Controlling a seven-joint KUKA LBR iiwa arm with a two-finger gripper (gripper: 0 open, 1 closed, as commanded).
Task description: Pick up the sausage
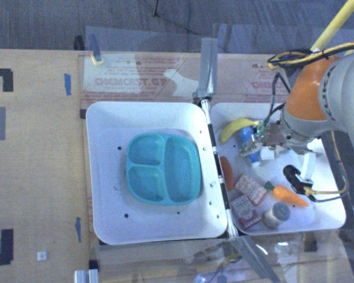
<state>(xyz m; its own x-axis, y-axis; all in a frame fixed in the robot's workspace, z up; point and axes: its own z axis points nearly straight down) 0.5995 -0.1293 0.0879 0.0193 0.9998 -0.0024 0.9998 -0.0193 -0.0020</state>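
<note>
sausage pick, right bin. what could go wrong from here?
1. The sausage lies tight against the left wall of the right bin, so a finger may hit the wall instead of sliding beside it.
2. The pincer sits over the banana and blue item, apart from the sausage, and may grab those.
3. The snack packets crowd the sausage's lower end.

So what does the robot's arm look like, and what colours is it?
The arm is fat, round and grey, with a bright orange band above the wrist. Black and yellow cables loop along it. At its end sits a small grey gripper.
</note>
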